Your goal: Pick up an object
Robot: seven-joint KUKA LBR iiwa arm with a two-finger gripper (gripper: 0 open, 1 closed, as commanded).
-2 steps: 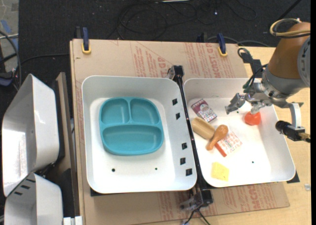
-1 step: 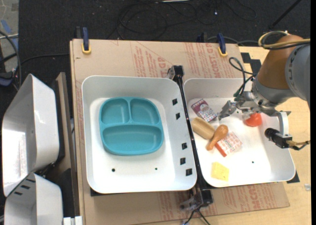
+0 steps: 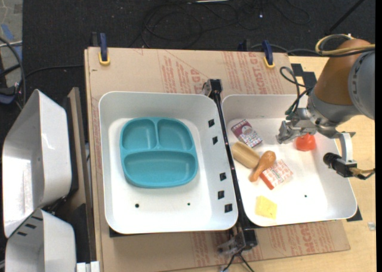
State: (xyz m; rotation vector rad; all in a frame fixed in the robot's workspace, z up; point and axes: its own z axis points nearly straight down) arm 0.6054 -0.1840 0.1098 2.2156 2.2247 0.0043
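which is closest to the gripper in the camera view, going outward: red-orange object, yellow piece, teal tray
From the gripper:
1. Red-orange object, right beside it in the right bin.
2. Yellow piece, near the right bin's front edge.
3. Teal tray, across in the left bin.

Illegible red print on cardboard [image 3: 179,68]

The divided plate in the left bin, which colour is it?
The divided plate is plain turquoise blue, seen clearly in the camera view.

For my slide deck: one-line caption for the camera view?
End effector hovers by a red object in the right bin; teal tray sits left.
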